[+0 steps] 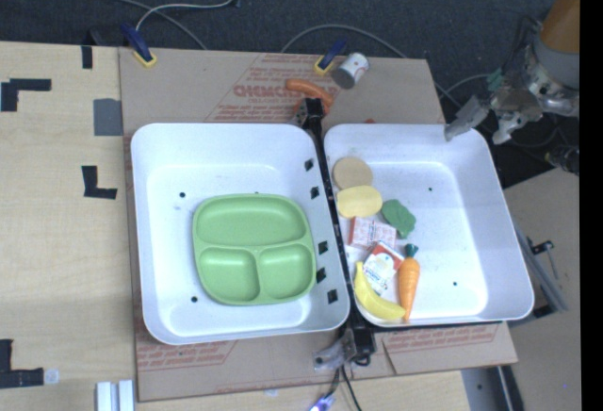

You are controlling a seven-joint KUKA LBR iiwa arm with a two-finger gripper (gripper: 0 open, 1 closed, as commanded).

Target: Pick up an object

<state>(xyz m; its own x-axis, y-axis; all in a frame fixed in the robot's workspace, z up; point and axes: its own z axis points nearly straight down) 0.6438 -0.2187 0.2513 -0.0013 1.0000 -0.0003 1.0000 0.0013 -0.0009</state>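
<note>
- While our gripper (468,123) hovers over the right bin's (471,211) far corner, we cannot tell its opening, and nothing shows in its grasp.
- Our targets, the carrot (408,281), banana (373,300) and their neighbours, huddle well away, toward the green tray (253,247).
- That tight cluster worries us: a descent could nudge pieces aside or pinch two together.

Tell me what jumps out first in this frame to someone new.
The green divided tray sits alone in the left bin, the biggest block of colour. Next, toy foods cluster along the right bin's left side: a carrot, a banana, and a yellow disc. The gripper hangs over that bin's upper right corner.
</note>
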